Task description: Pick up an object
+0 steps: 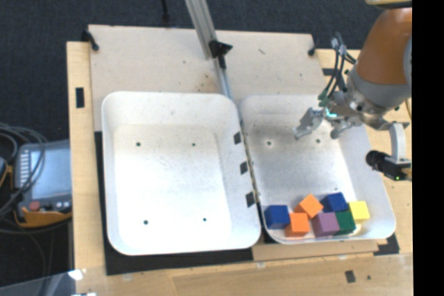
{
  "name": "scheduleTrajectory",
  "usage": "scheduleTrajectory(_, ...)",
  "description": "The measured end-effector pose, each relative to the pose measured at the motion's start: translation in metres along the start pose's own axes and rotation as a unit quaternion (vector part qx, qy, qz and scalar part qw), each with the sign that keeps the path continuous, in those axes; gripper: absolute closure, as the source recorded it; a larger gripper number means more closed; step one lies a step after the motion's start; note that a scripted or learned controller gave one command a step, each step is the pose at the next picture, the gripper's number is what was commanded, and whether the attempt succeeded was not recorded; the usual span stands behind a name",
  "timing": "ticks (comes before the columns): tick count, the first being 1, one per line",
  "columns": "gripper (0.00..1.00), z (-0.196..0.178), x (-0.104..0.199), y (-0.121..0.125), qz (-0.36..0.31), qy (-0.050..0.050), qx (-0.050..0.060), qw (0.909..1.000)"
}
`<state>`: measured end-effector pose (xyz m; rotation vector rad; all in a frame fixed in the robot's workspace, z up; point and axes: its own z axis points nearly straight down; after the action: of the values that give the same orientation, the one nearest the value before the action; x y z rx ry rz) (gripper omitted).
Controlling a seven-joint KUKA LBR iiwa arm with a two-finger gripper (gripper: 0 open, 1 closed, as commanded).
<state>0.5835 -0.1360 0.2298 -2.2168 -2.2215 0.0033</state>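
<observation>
A: Where is the two-finger gripper (323,123) sitting at this moment?

B: It is hanging over the far part of the right-hand shallow white plastic bin (291,170), on the end of the grey arm with the orange band (381,45) reaching in from the right. One pale finger (307,123) is pointing left and down toward the bin floor.

A: Is it gripping anything?

B: Nothing is showing between its fingers. They are looking spread apart, with bare bin floor visible under them, so I am judging it open and empty.

A: And the things to pick?

B: They are all crowding the near right corner of that same bin: a blue cube (277,216), two orange cubes (299,222) and (311,205), a purple cube (325,224), a green cube (345,221), a second blue cube (336,202) and a yellow cube (359,211). They are touching one another in a tight cluster against the near wall, probably because the bin floor is letting loose blocks slide together there.

A: So the gripper is well apart from them?

B: Yes, it is lying well toward the far side. The left-hand shallow white bin (173,170) is lying beside it, across the divider.
</observation>
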Motion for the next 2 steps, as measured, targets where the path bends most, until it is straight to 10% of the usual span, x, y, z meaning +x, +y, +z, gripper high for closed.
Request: scheduleTrajectory(2,0.0,0.058,0.003,0.006,0.002,-0.001,0.001,1.0)
